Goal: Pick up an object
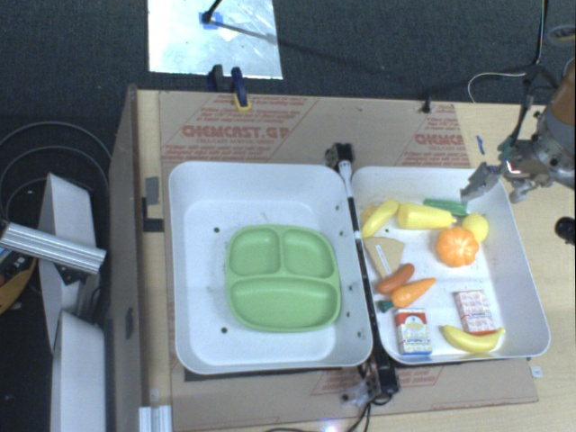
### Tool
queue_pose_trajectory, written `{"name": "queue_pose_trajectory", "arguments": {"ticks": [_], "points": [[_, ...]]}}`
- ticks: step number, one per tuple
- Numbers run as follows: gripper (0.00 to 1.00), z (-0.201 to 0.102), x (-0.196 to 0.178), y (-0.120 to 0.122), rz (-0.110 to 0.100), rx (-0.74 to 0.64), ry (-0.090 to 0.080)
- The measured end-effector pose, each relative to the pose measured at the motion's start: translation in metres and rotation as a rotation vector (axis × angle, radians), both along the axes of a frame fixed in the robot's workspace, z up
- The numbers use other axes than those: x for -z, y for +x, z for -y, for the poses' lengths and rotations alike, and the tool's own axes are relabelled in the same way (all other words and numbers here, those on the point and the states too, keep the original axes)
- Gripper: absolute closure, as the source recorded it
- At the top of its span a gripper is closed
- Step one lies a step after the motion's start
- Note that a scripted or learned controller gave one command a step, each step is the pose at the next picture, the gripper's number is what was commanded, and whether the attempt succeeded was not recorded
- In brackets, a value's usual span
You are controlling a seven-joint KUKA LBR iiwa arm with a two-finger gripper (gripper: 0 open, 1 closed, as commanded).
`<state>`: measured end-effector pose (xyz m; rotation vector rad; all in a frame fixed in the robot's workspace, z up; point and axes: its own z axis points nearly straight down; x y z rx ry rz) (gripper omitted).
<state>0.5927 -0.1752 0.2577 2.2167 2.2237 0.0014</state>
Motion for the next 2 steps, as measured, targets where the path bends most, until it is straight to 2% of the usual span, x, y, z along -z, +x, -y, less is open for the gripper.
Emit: {"name": "queue_pose_trajectory", "arguments": {"ticks": [1, 2], "points": [[0.0, -0.016, 0.093, 0.009, -0.007, -0.003, 0.003], [0.0, -0.016, 0.178, -0.003, -0.006, 0.002, 0.002]]}}
